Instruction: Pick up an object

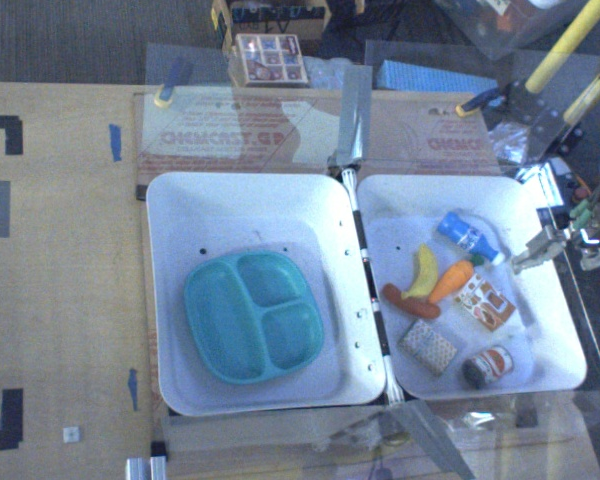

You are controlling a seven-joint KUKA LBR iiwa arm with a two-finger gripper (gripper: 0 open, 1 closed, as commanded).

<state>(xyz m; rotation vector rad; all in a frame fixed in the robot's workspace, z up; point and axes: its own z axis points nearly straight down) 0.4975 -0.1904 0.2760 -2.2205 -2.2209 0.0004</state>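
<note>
Gripper (542, 248): at the right rim of the right bin, thin metal fingers pointing left over the bin's edge; how far apart the fingers stand cannot be told, and nothing shows between them.
Blue bottle (465, 235): nearest thing to the gripper, lying tilted in the upper part of the right bin; its label is too small to read.
Carrot (450, 281): orange, slanted, just below the bottle, touching the banana.
Banana (424, 272): yellow, curved, just left of the carrot.
Sausage (411, 301): reddish-brown, lying under the banana's lower end.
Snack packet (485, 304): white with red and brown print, right of the carrot; print not readable.
Speckled block (428, 347): grey and patterned, near the bin's front.
Can (487, 365): on its side in the front right corner, red and white label, wording unreadable.
Right bin (380, 218): white, holds all the small things.
Left bin (180, 208): white, beside it.
Divided plate (252, 314): teal, three compartments, in the left bin.
Cardboard sheet (230, 138): behind the bins, red mirrored lettering, not clearly legible.
</note>
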